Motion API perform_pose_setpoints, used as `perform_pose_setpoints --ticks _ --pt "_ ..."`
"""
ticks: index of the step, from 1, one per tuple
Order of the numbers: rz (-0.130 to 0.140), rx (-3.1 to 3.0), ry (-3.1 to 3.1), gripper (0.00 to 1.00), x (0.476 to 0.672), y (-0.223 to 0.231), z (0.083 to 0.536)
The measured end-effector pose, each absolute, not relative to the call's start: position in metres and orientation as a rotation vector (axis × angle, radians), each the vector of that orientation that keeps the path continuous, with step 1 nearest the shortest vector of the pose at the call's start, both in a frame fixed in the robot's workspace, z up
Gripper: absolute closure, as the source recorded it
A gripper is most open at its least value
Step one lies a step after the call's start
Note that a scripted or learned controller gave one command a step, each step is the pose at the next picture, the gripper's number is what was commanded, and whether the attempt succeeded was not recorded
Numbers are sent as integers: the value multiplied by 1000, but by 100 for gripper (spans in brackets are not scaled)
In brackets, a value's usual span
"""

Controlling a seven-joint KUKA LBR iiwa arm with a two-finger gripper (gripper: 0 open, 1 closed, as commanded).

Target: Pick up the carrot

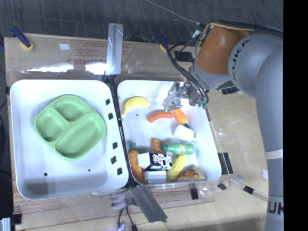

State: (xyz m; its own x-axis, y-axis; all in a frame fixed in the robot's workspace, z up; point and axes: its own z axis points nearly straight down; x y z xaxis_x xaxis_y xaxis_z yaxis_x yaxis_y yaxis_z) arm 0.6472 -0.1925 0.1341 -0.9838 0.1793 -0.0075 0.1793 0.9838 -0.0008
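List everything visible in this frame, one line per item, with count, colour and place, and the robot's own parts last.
bins: 2, white, side by side on the bench
plate: 1, green, three compartments, in the left bin
banana: 1, yellow, right bin, top left
sausage: 1, orange-red, right bin, beside the carrot
carrot: 1, orange with green top, right bin, below the gripper
bottle: 1, green, right bin, in the pile
corn: 1, yellow, right bin, bottom
carton: 1, black and white, right bin, bottom
arm: 1, grey with orange band, from the right
gripper: 1, metallic, over the right bin's top edge

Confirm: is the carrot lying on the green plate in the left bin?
No, the carrot lies in the right bin, beside the red sausage.
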Motion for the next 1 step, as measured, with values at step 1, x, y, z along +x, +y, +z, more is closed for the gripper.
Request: perform_pose_setpoints --ticks 1 --pt "-1 739 3054 100 626 -194 156"
